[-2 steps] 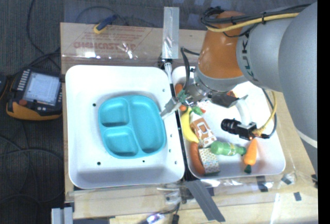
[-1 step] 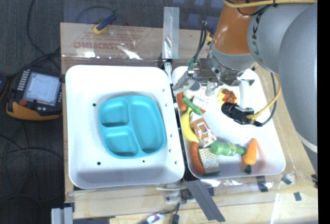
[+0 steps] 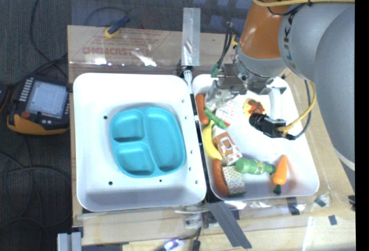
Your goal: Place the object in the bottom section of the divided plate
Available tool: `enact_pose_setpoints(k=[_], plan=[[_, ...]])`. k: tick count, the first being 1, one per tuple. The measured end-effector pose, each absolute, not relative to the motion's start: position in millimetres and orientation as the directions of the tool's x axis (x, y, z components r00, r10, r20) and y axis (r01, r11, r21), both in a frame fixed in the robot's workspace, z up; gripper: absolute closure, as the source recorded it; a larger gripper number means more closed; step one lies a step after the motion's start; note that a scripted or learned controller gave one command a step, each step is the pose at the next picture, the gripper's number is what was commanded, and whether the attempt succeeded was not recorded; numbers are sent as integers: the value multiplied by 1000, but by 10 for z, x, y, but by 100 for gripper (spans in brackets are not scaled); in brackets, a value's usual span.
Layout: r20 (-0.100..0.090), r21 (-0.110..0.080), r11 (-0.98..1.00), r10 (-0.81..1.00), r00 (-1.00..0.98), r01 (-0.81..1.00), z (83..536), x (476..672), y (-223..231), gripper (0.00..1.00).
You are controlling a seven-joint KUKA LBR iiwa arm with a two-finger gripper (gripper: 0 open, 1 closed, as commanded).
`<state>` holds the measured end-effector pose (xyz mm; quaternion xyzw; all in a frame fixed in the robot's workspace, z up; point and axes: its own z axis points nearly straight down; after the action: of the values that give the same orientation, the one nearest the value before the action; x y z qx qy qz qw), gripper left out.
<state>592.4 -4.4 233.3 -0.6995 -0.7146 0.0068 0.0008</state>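
Observation:
The blue divided plate (image 3: pixel 163 139) lies in the left white bin (image 3: pixel 92 94), with two small sections on its left side and one large section on its right; nothing lies in it. My gripper (image 3: pixel 215 96) hangs low over the top left corner of the right bin (image 3: pixel 302 154). Just below it are a green pepper-like toy (image 3: pixel 214 119), a red sausage (image 3: pixel 200 105) and a white packet (image 3: pixel 230 109). The wrist hides whatever sits directly under the gripper.
Several toy foods crowd the right bin: a banana (image 3: pixel 208 141), a small carton (image 3: pixel 226 148), a green bottle (image 3: pixel 253 167), a carrot (image 3: pixel 279 171) and a patterned box (image 3: pixel 233 181). A black cable plug (image 3: pixel 264 124) dangles over that bin. A handheld pendant (image 3: pixel 40 103) lies left of the bench.

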Motion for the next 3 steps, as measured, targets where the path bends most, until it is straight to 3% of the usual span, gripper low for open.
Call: enact_pose_setpoints(k=[1, 2, 3], plan=[[-2, -8, -8, 1000, 8, 1000, 2033, 5322, 564, 100], [-3, -4, 234, 972, -234, 972, 2677, 5177, 248, 100], [0, -6, 381, 925, -381, 925, 2323, 5646, 1013, 100]])
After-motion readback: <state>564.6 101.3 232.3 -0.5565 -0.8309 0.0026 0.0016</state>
